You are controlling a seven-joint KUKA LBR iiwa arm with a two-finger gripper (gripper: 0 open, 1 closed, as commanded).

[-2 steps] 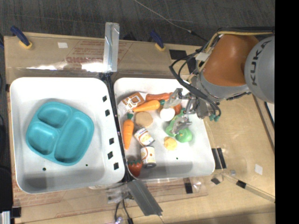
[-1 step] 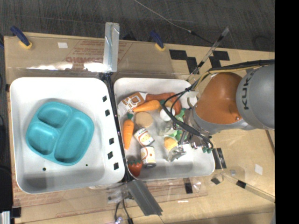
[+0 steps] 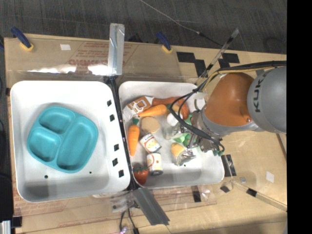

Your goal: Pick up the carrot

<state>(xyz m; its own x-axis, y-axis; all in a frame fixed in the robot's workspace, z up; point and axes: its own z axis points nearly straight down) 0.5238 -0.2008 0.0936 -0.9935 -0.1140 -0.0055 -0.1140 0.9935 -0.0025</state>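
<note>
The desk [image 3: 253, 179] carries two shallow white bins side by side. The left bin [image 3: 29, 179] holds a teal divided plate [image 3: 62, 138]. The right bin [image 3: 214, 172] holds a jumble of small toy groceries, and the grey arm [image 3: 263, 106] with its orange band reaches in over that bin's right side.

The pincer [image 3: 187, 147] hangs low among yellow and green items [image 3: 179, 149] in the right half of the bin; cables and clutter hide it, so I cannot tell whether it is spread or pressed together.

Two orange pieces could be the carrot. One carrot [image 3: 153, 111] lies slanted near the top of the bin, beside a round tan piece [image 3: 151, 125]. A second, slimmer one [image 3: 133, 138] lies upright along the left wall. Neither is at the pincer.

By my judgement the reach step is in hand, and no grasp is made. The next move calls for shifting left and up toward the slanted carrot, then descending across its narrow width.

Two small cans [image 3: 151, 143] carry labels, too small to read.
</note>
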